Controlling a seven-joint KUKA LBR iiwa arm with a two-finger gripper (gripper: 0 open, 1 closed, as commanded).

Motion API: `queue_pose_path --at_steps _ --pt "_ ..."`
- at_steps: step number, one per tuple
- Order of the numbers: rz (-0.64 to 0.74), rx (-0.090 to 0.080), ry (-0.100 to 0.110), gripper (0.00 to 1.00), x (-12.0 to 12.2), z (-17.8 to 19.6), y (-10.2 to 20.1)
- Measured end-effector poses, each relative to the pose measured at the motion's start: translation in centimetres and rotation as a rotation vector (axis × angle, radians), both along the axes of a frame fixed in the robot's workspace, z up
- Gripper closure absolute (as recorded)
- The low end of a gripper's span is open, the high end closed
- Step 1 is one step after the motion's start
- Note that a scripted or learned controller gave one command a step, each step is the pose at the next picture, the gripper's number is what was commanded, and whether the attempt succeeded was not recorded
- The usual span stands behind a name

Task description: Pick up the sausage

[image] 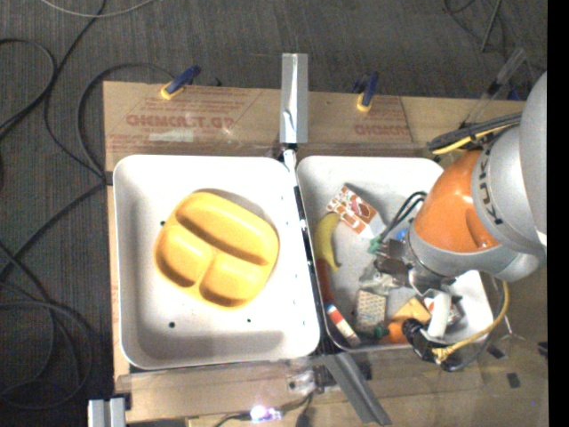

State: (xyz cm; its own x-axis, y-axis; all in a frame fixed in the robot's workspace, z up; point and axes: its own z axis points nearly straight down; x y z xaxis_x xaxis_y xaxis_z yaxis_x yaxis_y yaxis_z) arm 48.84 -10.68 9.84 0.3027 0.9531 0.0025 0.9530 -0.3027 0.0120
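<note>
Arm parked low over the right bin, near corner

The gripper [397, 289] sits down in the clutter of the right bin [391, 169]; can't tell how it's set. The sausage [324, 283] looks like the reddish thing along that bin's left wall, beside the banana [328, 239]. The left bin [133, 265] has a yellow divided tray [218, 247].

A divided tray [218, 247] lies in the left bin [133, 327]; clutter [364, 305], seemingly small items, fills the right bin [391, 172].
</note>
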Motion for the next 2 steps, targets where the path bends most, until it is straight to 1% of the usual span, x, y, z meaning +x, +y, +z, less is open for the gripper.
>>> queue_pose_path --at_steps 1,2 --pt "0.0 0.0 0.001 0.0 -0.02 -0.02 0.0" --pt "0.017 -0.004 0.004 0.0 -0.25 -0.94 0.27"
